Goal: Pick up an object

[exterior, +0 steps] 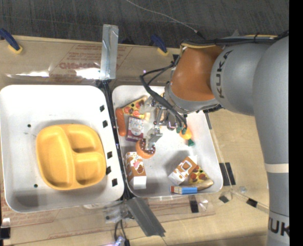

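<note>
The grey arm with the orange band comes in from the right side and bends down over the right white bin. Its wrist is turned downward, and the metal hand hangs low in the upper middle of this bin, with black cables looping beside it. From where I stand I cannot tell if the hand is open or closed, because its tip is mixed with the things under it.

The bin holds several small things. Just under the tip of the hand lies a small round orange piece with a dark top, like a toy doughnut; it seems to touch the hand or lie just below it, but I cannot tell which. Just left of the hand is a purple and white packet, and next to that an orange cylinder near the bin wall. A small yellow and green toy lies just right of the hand. Nearer the front edge are a brown and white block, a white and brown box with a pizza-like slice, and a flat blue and red stick, all well apart from the hand.

The left white bin holds 1 yellow plastic tray with 3 compartments. Both bins stand on the brown table.
</note>
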Available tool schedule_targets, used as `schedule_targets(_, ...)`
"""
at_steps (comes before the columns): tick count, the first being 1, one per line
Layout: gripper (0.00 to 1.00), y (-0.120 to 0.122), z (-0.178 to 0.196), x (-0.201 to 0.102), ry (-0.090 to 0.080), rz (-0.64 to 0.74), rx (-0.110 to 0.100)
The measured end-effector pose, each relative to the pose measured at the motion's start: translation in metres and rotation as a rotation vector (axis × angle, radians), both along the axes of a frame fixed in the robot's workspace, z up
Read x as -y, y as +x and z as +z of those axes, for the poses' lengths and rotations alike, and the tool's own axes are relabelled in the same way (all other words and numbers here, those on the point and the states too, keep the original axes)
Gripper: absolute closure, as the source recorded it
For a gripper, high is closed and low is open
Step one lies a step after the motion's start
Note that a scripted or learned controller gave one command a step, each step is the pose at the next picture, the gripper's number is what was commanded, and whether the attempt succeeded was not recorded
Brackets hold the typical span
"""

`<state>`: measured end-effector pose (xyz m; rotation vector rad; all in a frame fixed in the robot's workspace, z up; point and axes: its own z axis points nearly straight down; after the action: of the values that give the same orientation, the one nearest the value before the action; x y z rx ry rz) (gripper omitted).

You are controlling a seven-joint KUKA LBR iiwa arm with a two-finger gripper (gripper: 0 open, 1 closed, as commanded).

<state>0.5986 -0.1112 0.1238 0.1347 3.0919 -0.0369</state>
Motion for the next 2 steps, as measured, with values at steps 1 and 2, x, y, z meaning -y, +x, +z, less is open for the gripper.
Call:
schedule_targets(1, 0.00, -0.038, -0.029, 0.065, 0.028, -0.219, -0.034)
schedule_targets(2, 0.00, -0.001, -0.030, 0.070, 0.024, 0.002, -0.040)
